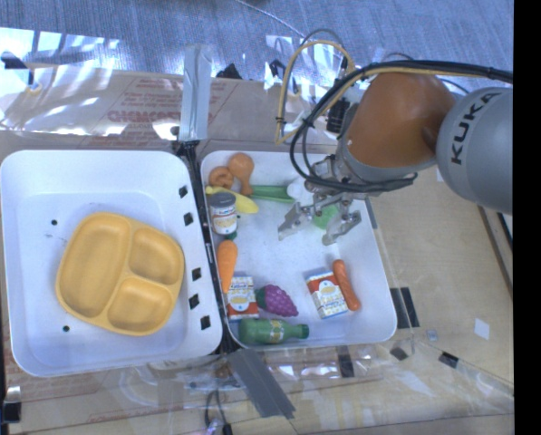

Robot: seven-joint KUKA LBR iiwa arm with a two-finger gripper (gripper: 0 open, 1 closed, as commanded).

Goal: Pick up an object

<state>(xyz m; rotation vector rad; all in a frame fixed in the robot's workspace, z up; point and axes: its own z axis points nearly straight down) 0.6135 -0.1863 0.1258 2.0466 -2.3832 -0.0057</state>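
Seen from above at a slant, the arm [415, 125] reaches in from the right over the right bin [379, 279], and its gripper [319, 224] hangs above the bin's upper middle with the two fingers [291, 226] spread apart and nothing between them. The bare white floor lies just under the fingertips, with a green object [272, 191] close by at the upper left. Along the bin's left wall sit an orange toy [241, 167], a yellow banana [245, 203], a small jar [222, 214] and a carrot [227, 265]. Near the front lie a juice carton [241, 295], a purple grape bunch [277, 300] and a green bottle [272, 331]. Another carton [326, 295] touches a second carrot [345, 285] at the right. The left bin [25, 188] holds a yellow divided plate [118, 274].
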